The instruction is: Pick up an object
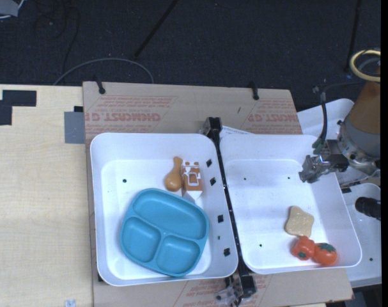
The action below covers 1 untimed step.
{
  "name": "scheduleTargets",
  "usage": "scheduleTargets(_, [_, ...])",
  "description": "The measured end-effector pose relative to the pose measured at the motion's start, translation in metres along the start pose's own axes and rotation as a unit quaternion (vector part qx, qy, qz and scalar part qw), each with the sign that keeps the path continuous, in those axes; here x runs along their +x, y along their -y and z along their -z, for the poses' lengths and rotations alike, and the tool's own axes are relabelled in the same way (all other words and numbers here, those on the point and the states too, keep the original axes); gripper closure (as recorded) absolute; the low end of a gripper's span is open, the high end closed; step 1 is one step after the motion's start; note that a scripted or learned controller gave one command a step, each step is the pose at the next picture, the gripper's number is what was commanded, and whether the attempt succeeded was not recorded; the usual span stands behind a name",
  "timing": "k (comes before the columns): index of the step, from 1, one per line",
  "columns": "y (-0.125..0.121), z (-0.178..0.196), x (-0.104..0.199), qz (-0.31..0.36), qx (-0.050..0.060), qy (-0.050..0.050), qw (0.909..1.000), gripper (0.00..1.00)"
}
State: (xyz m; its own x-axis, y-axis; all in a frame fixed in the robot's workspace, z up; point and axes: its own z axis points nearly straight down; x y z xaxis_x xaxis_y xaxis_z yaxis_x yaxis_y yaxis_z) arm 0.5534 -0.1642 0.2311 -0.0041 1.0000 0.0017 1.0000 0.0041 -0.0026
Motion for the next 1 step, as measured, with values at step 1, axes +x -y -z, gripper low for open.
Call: scheduleTargets(1, [-0.013, 0.0011, 0.0499, 0.0, 0.0, 0.0, 1.0, 1.0])
